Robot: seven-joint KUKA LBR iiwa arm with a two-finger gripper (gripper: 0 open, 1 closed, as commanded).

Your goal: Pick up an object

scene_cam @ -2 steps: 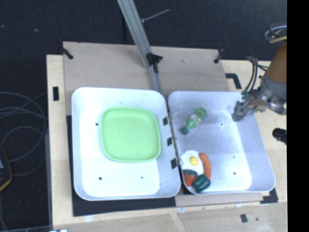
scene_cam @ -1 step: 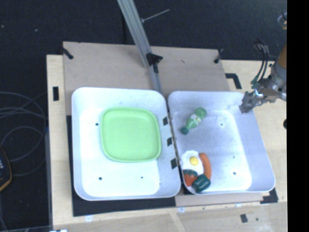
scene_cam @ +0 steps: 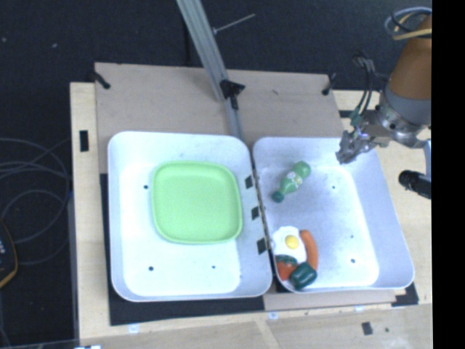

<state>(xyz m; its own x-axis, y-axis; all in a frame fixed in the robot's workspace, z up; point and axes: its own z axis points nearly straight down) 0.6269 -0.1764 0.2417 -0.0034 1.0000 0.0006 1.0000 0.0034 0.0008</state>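
Two shallow white bins sit side by side on the bench. The left bin [scene_cam: 131, 267] holds a light green square plate [scene_cam: 196, 202], lying flat at about the middle of that bin, slightly toward 12 o'clock.

The right bin [scene_cam: 363, 224] holds the loose items. A small green bottle [scene_cam: 290, 181] lies on its side, tilted, cap end pointing toward 7 o'clock, in the bin's 10 o'clock area, near the divider between the bins. A cluster sits at the bin's 7 o'clock corner: a fried egg toy [scene_cam: 288, 241], white with a yellow yolk, an orange carrot [scene_cam: 310, 247] just beside it on the 3 o'clock side, touching or nearly so, a dark green piece [scene_cam: 304, 274] at 6 o'clock from the egg, and a small red-orange piece [scene_cam: 285, 267] beside that, against the bin wall. Exact shape of the last two cannot be told.

The arm comes in from 3 o'clock. The gripper [scene_cam: 349, 151] hangs over the right bin's 1 o'clock corner, close to the rim, pointing down toward 7 o'clock. It is small and dark against the bin; how wide it stands cannot be told, and nothing can be made out in it. The bottle is the nearest item, at roughly 8 o'clock from the gripper and apart from it. The egg cluster is well apart, at 7 o'clock.

A grey metal pole [scene_cam: 207, 42] runs from 12 o'clock down to the junction of the two bins.
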